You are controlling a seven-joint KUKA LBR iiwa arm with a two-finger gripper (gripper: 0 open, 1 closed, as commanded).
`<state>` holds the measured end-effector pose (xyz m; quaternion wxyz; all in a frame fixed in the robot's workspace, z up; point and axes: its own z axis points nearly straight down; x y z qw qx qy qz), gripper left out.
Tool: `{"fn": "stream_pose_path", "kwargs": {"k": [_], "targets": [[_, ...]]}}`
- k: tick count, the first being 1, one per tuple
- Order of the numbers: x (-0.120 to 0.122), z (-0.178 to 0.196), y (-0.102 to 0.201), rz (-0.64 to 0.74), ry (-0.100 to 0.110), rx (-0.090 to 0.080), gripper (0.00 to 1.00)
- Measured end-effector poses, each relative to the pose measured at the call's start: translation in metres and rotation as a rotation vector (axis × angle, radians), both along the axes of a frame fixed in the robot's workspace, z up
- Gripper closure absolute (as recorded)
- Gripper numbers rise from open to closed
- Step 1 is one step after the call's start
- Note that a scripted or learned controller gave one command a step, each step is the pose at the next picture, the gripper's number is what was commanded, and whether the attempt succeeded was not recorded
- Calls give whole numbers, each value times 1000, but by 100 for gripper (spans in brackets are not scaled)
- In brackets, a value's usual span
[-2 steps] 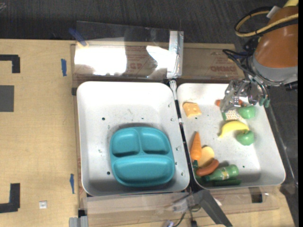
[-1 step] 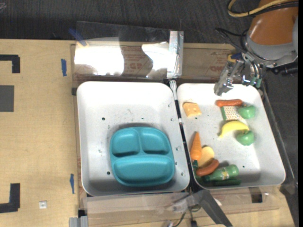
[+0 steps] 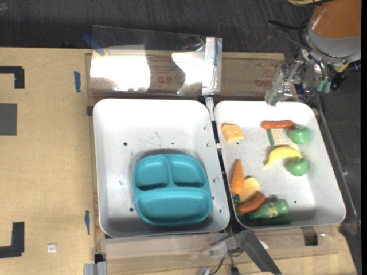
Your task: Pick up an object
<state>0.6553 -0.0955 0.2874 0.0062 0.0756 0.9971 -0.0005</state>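
Here, the gripper (image 3: 279,93) hangs at the upper right of the frame, just above the far rim of the right bin (image 3: 327,171), and it grasps nothing; whether its fingers are released or clenched I cannot tell. In the right bin, a piece of bread (image 3: 232,132) lies at the upper left. A sausage (image 3: 277,125), a small grater (image 3: 279,137), a banana (image 3: 282,154) and two green fruits (image 3: 298,150) are close together in the upper right part. Near the lower left corner lie a carrot (image 3: 237,177), a potato chip shape (image 3: 250,187), a second sausage (image 3: 252,203) and a green bottle (image 3: 269,210). The left bin (image 3: 114,130) holds a teal divided plate (image 3: 170,189) in its lower middle.
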Motion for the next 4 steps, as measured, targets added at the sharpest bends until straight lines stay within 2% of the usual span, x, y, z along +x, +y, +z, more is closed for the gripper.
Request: {"fn": "stream_pose_path", "kwargs": {"k": [1, 2, 3, 4], "targets": [[6, -5, 12, 20, 3, 1, 100], [-20, -67, -3, -39, 13, 4, 100], [1, -24, 1, 103, 0, 0, 100], [8, 4, -37, 200, 1, -3, 100]]}}
